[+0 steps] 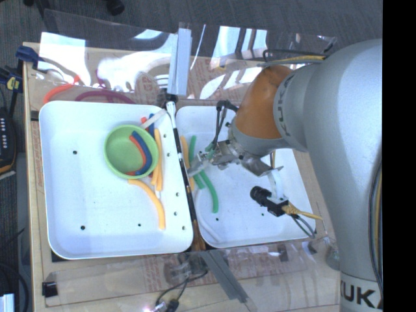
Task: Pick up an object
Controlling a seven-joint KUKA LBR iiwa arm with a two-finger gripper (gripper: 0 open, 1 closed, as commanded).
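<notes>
Left bin (pixel 71 226): white, shallow. Green bowl (pixel 130 151) toward upper right corner, red and blue pieces inside, too small to identify. Orange strip (pixel 155 207) curving from under bowl toward lower right edge; second orange piece beside bowl along right wall.

Right bin (pixel 247 236): white, shallow, touching left bin along shared wall. Green rod (pixel 209 190) near left edge, middle height, lying slanted on floor; likely pick target. Further green and orange strips (pixel 185 149) close to upper left edge, against shared wall. Black part with yellow tip (pixel 273 202) right of centre, probably belonging to arm.

Gripper (pixel 209 158): low over upper left part of right bin, just above green rod's upper end. Claw state: cannot tell; fingertips lost among strips and shadow. Nothing seen held.

Step judged: descent or closing over green rod; lift not yet done. Next move calls for closure on rod, clear of neighbouring strips and bin wall, then straight rise.

Bench (pixel 97 275): wooden top, clear plastic sheet glaring along far edge, red cable (pixel 62 91) at upper left. Room: dark grey carpet, chair base upper left.
</notes>
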